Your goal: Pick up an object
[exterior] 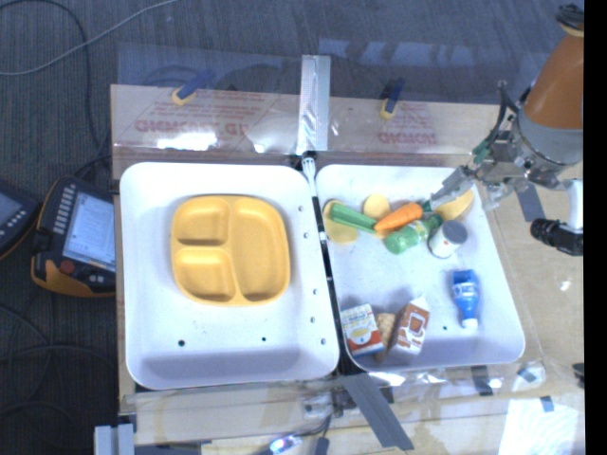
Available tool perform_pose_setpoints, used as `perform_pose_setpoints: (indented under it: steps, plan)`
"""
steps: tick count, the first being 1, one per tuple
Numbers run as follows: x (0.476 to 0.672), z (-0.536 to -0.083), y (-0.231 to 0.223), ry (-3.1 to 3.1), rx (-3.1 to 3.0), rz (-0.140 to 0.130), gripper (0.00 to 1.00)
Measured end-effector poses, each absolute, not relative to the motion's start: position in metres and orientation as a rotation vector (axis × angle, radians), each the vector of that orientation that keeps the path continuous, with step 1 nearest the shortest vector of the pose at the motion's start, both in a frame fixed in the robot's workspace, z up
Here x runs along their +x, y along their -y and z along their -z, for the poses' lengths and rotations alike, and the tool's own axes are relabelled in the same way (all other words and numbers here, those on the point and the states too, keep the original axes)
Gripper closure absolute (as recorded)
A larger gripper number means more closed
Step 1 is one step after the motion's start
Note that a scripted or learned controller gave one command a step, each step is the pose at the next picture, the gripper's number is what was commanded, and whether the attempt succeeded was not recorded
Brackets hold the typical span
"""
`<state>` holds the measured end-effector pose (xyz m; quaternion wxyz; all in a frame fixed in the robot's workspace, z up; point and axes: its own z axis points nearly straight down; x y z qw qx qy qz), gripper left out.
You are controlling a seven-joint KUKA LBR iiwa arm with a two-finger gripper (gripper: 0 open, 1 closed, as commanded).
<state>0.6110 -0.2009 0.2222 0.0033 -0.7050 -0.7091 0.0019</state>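
Far left of frame, off the bench: a teach pendant (74,240), orange-edged, screen lit, on the dark carpet. Left bin (142,349) holds a yellow divided tray (230,249), three compartments, sitting center of that bin.

Right bin (493,335), objects clustered in two groups. Upper part, left to right: green cucumber-like piece (352,218) lying across a yellow disc, small yellow round item (377,204) just above it, orange carrot (398,217) tilted up toward the right, green lumpy item (405,239) touching the carrot's underside, white-and-grey small container (446,240) just right of that, yellowish piece (459,204) at the upper right under the claw tip. Lower part: small red-white carton (358,331), brown cookie-like item (386,325) wedged beside it, brown-white carton (411,328) leaning, and a blue bottle (464,297) apart, lower right.

Right edge of frame: arm with orange band (558,79) coming in. Claw (453,190) sits low over the bin's upper right corner, near the yellowish piece; whether it is apart or together, cannot tell. Nothing seen gripped.
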Motion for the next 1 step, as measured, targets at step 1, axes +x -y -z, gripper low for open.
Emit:
perform_pose_setpoints:
  steps: [1]
  plan:
    - [0.6492, -0.1382, 0.1902, 2.304, -2.128, -0.011, 0.0]
